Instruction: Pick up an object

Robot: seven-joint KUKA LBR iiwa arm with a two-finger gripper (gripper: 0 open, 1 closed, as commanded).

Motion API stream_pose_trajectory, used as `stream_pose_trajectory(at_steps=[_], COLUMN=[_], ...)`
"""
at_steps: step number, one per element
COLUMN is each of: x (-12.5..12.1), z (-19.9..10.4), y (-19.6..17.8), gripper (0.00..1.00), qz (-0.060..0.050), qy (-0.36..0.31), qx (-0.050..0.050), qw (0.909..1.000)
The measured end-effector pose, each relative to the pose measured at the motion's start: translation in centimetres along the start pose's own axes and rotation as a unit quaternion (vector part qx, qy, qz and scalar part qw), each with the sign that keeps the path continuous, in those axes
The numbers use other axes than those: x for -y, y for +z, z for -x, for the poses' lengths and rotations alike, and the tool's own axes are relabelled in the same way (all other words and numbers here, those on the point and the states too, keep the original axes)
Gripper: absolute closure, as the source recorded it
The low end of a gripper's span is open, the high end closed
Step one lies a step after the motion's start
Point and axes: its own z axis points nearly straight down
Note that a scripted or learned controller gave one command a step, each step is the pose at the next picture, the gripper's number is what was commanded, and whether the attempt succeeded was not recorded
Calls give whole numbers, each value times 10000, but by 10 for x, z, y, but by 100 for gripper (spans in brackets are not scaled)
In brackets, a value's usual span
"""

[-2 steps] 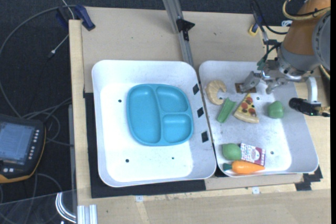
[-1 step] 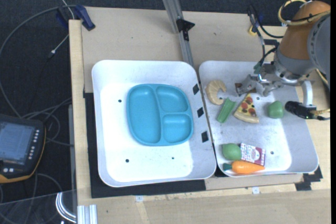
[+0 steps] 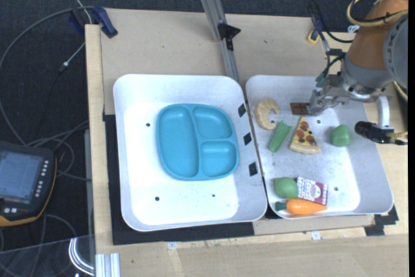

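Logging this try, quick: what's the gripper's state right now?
Gripper: low in the right bin, beside the pizza slice; grip state cannot be told.

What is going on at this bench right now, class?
A grey robot arm reaches in from the right, its hand low over the right bin, near a small brown piece and a pizza slice. Toy foods lie scattered in that bin. The left bin holds a blue divided plate. Nothing is visibly grasped yet.
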Motion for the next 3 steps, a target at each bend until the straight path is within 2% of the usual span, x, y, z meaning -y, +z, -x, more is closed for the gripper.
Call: stream_pose_trajectory(at_steps=[1,2,3], x=[5,3,12], z=[-2,-2,-62], y=[-62,-106,-115], gripper=[100,100,100], qz=[25,32,-10], qy=[8,7,-9], qx=[6,9,-13], qw=[10000,10000,10000])
